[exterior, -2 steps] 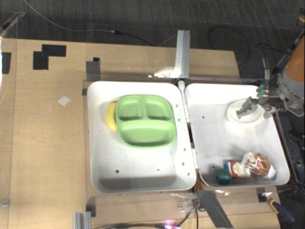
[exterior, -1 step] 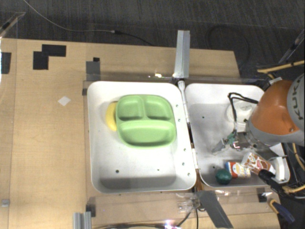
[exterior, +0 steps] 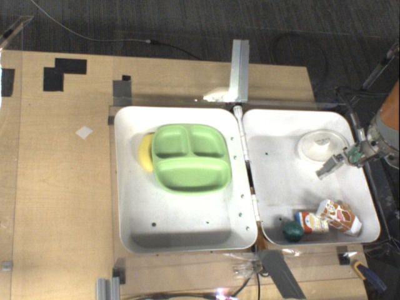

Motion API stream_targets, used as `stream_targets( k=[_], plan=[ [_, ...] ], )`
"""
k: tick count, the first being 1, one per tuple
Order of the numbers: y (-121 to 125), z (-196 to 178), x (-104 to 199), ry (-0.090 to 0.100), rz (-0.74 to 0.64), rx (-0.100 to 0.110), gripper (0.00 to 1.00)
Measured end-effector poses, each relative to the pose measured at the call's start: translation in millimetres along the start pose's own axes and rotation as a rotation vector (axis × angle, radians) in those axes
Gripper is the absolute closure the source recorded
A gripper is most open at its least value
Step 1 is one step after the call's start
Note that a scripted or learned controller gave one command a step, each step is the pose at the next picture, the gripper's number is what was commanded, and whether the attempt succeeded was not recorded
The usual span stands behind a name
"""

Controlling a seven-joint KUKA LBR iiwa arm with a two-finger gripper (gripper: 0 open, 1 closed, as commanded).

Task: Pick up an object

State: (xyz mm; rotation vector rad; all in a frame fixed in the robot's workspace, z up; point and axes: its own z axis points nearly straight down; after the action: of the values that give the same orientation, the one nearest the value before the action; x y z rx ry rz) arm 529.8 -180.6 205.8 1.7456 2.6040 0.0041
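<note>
In the right bin lie a clear round plastic lid or cup near the back, a white and brown packet at the front right, a small red item beside it, and a dark green round object at the front. My gripper reaches in from the right and hangs just in front of the clear lid, above bare bin floor, with nothing visibly in it. The left bin holds a green divided plate with a yellow object partly hidden under its left edge.
A metal post stands behind the wall between the two bins. The arm's orange band is at the right edge. Black tape marks lie on the wooden bench at the far left. A cable runs across the dark floor behind.
</note>
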Motion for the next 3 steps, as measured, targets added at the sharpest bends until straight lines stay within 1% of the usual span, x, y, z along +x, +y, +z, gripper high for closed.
stream_targets(
  k=[1, 2, 3],
  plan=[
    [-40, 70, -5, 0.002, -0.02, 0.002, 0.0],
    [-46, 118, -8, -0.002, -0.002, -0.003, 0.0],
    [-36, 62, -12, 0.0, 0.126, 0.001, 0.0]
  ],
)
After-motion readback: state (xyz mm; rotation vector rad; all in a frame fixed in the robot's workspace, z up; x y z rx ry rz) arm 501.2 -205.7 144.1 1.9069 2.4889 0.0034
